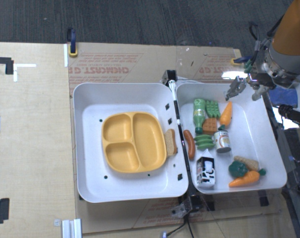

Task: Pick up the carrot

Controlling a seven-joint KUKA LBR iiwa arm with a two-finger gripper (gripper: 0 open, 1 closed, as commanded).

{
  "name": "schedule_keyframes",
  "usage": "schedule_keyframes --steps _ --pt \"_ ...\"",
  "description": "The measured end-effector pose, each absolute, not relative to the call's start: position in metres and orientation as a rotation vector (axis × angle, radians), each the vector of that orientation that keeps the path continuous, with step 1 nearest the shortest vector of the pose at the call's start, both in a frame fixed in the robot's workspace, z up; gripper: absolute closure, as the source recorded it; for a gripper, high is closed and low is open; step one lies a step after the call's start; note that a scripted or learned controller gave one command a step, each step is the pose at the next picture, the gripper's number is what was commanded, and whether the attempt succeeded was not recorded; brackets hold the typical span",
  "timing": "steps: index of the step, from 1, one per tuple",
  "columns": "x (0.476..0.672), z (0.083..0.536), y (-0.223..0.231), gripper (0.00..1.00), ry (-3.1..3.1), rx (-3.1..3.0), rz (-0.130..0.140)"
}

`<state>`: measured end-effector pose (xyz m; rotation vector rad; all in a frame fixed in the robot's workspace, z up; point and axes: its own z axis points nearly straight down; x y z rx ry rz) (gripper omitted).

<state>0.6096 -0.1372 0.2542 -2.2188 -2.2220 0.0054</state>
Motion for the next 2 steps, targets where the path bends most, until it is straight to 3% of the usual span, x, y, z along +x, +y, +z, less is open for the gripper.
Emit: schedule_keyframes --steps 1,2 --pt "0.634 0.097 -0.172 0.00 -2.199 -2.258 -0.007" --pt "0.635 0.109 -0.172 1.00 -2.200 -2.261 -0.012"
